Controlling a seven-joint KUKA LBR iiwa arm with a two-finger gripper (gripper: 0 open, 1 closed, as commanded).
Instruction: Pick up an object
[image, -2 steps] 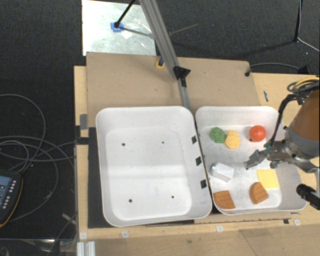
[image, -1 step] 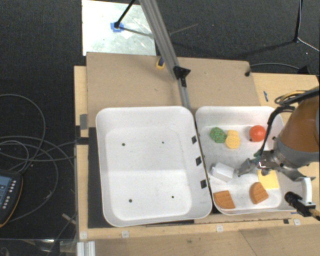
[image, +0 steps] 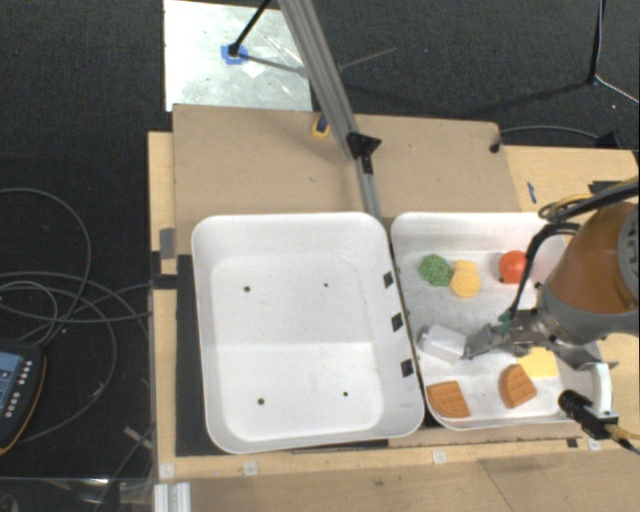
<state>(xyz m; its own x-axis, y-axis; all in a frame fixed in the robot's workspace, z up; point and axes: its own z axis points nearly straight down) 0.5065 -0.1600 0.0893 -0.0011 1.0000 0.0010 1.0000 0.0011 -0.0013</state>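
While gripper (image: 480, 345) reaches into right bin (image: 470, 225), finger state can't tell, grey block (image: 441, 344) just left of tips, approx touching, orange wedge (image: 517, 385) nearer, yellow piece (image: 541, 363) beside arm (image: 595, 285).

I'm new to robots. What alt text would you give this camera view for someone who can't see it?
A grey and orange robot arm reaches from the right into the right bin, its gripper beside a white block. Around it lie a green piece, a yellow piece, a red ball and two orange waffle-like pieces. The left bin sits alongside.
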